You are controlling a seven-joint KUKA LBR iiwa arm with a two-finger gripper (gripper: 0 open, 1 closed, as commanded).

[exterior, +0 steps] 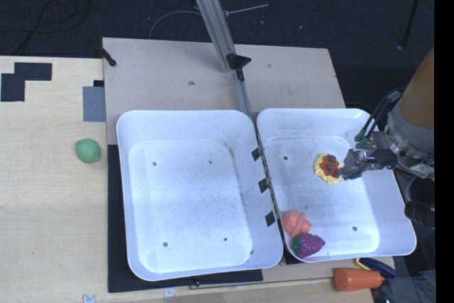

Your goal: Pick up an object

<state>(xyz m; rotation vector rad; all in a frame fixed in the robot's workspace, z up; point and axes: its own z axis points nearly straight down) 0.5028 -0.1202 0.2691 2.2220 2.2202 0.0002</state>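
**A:** Start with the biggest things. What was on the bench?

**B:** Two shallow white bins side by side. The left bin point(186, 195) and the right bin point(333, 184) touched along their inner walls, where three small black clips point(262, 184) sat on the shared seam. I'll place everything else from the right bin.

**A:** And the arm?

**B:** The arm point(415, 117) reached over the right bin's right-hand rim. Its gripper point(349, 168) hung low inside that bin, in the right half of its floor.

**A:** Were the fingers spread or pinched?

**B:** I could not tell; that end was a dark, blurred mass.

**A:** Where was the thing to pick?

**B:** A small yellow and red toy point(328, 167) lay on the right bin's floor, near its middle, just left of the gripper and touching or nearly touching its tip. Whether it sat between the fingers could not be made out.

**A:** Anything else in that bin?

**B:** A pink toy point(296, 221) and a purple grape bunch point(309, 244) lay together in its near left corner.

**A:** Outside it?

**B:** A slanted metal rail point(216, 14) stood beyond the bin's far left corner. An orange object point(357, 279) lay just past the near rim. A green ball point(89, 150) rested well to the left, beyond the left bin, on the pale wood table point(42, 181).
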